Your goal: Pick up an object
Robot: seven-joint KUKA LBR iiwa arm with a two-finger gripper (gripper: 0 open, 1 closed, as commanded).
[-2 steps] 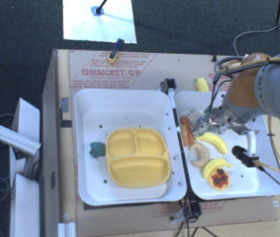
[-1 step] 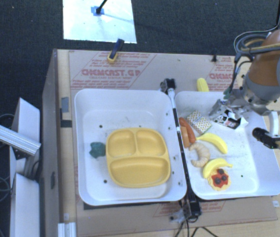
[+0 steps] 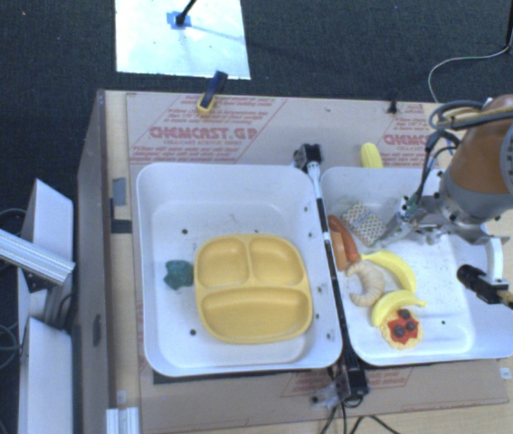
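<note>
A cardboard-topped bench (image 3: 238, 120) held two white bins, the arm (image 3: 487, 165) reaching over the right bin (image 3: 473, 333).

The gripper (image 3: 392, 227) hung beside a checkered block (image 3: 362, 219); I couldn't tell its fingers' state. Bananas (image 3: 392, 265), a carrot (image 3: 345, 242) lay nearby; a yellow tray (image 3: 252, 287) filled the left bin (image 3: 161, 242).

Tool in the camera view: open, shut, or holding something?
Tool: cannot be told; it sits low in the right bin beside the checkered object.
</note>
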